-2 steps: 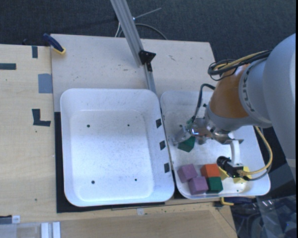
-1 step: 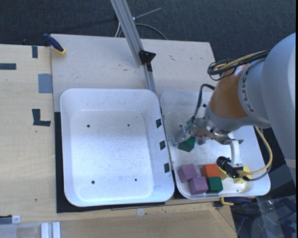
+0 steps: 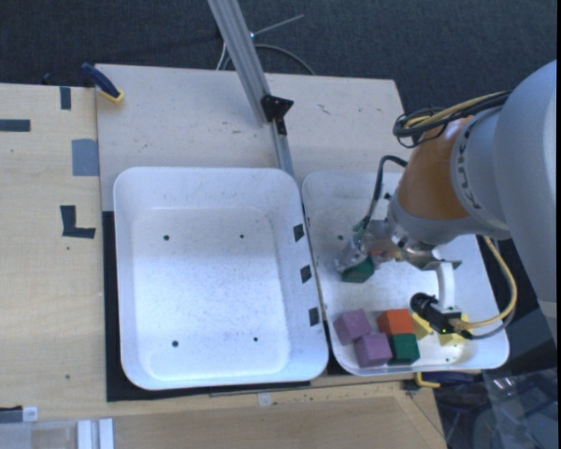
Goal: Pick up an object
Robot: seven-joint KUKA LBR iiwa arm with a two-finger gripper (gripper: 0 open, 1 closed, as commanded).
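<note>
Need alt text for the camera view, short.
Grey-and-orange arm's gripper sits low in the right white bin at a small dark green block. Two purple blocks, an orange block and a green block cluster near its front edge.

We see even, fairly bright overhead light; the left bin (image 3: pixel 206 269) glares near white, shadows stay soft, and the frame is slightly soft and grainy.

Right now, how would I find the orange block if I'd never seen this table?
Look in the right bin, the one the arm reaches into. Near its front edge sits a cluster of small blocks. The orange block is in the back row, beside a purple block and just behind a green block.
</note>
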